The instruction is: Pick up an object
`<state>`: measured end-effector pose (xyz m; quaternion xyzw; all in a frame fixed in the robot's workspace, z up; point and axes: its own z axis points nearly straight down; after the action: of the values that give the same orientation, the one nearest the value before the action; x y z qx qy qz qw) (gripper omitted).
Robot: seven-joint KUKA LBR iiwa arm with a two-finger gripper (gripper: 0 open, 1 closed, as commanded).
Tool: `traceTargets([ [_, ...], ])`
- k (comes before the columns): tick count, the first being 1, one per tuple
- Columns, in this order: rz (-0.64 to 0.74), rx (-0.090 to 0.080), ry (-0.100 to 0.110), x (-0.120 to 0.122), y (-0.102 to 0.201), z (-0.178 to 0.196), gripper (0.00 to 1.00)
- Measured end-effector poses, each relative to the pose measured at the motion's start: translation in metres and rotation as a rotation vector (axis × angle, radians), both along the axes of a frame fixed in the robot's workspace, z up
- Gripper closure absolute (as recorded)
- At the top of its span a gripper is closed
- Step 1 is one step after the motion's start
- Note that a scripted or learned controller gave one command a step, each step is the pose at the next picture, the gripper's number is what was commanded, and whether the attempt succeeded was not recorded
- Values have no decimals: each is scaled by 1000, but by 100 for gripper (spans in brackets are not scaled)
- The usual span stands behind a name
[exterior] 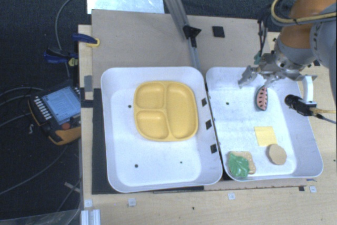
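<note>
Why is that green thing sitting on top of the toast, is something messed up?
Nothing looks spilled or broken. The green piece lies on the toast in the right bin, near its front corner, like toy food stacked. The watermelon slice, yellow square and round cookie lie flat, apart from each other.

Smooth white plastic on 2 bins (158, 176), faint sheen. Glossy yellow plastic on divided plate (166, 110). Matt brown board on worktop (142, 39), cardboard-like. Dull grey metal on gripper (258, 78). Glossy orange shell on arm (314, 2). Matt plastic look on watermelon slice (261, 98).
</note>
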<state>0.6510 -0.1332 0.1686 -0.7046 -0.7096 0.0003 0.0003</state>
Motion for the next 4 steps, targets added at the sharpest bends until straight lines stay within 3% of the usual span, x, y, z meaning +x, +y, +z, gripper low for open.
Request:
traceTargets([
  [1,0,-1,-2,4,-1,-60,0],
  [2,1,-1,-3,5,-1,-84,0],
  [3,3,-5,-10,7,-2,-70,100],
  [4,-3,-1,-7,0,-1,-9,100],
])
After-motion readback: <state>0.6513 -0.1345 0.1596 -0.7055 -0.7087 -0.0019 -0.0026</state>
